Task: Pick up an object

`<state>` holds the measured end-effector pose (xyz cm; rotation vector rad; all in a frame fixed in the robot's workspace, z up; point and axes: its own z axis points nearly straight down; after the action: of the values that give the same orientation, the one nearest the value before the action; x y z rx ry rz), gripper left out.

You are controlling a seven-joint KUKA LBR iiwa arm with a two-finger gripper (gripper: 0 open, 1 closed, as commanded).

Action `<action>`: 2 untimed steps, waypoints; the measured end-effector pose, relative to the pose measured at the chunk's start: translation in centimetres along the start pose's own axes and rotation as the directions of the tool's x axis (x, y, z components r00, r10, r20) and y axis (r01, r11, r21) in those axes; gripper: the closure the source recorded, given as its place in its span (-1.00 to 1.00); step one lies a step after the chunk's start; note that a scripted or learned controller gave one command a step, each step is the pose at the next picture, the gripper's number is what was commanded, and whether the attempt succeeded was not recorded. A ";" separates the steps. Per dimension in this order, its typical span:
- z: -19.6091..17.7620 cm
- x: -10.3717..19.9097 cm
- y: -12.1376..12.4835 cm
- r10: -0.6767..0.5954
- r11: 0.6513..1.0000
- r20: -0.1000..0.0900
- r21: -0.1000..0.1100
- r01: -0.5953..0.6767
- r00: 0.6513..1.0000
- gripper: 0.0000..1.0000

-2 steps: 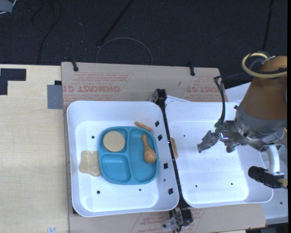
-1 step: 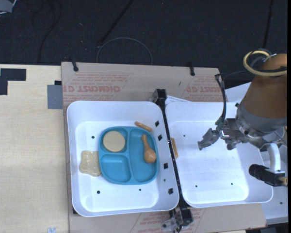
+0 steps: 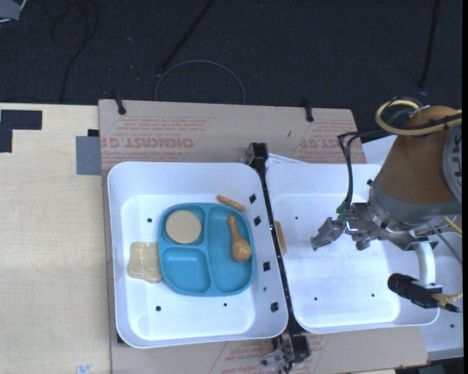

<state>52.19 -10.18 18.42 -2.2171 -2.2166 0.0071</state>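
We saw the arm point(image 3: 421, 158) reaching in from the right, over the right bin point(image 3: 327, 310). Its gripper point(image 3: 333, 233) hung above that bin's left half, near the divider between the two bins, and pointed left. We could not tell whether it was apart or together, and we saw nothing held in it.

The things to pick lay in the left bin point(image 3: 140, 318). A blue tray point(image 3: 195, 275) with three compartments sat near the bin's middle. In its upper left compartment lay a tan disc point(image 3: 182, 226). In its right compartment lay a tan drumstick-shaped piece point(image 3: 238, 240), its thick end toward the bottom. A pale yellow slice point(image 3: 144, 262) lay on the bin floor, touching the tray's left edge. A small orange stick point(image 3: 231, 202) lay just beyond the tray's upper right corner. All of these were well apart from the gripper.
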 end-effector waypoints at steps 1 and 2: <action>4.6 0.5 -0.6 -0.001 1.000 -0.001 0.000 0.001 1.000 -1.00; 9.9 0.6 -0.7 0.000 1.000 0.000 -0.002 0.000 1.000 -1.00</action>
<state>51.46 -9.60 8.55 -2.2188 -2.2177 0.0047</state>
